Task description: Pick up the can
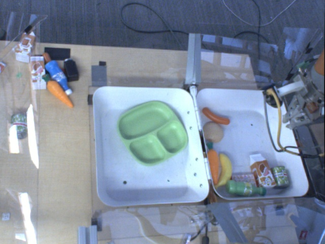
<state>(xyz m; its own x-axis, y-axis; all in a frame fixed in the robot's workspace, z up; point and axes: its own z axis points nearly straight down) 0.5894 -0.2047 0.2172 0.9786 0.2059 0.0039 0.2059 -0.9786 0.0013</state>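
Observation:
The can is small and green with a silvery top. It stands in the front right corner of the right bin, right next to a small juice carton. My gripper hangs at the right edge of the view, beyond the right bin's far right rim. It is well behind the can and holds nothing that I can see. A yellow cable loops down beside it.
Also in the right bin are a sausage, a beige ball, a carrot, a banana and a green bottle. The left bin holds a green divided plate. Toys and another small can lie on the bench at far left.

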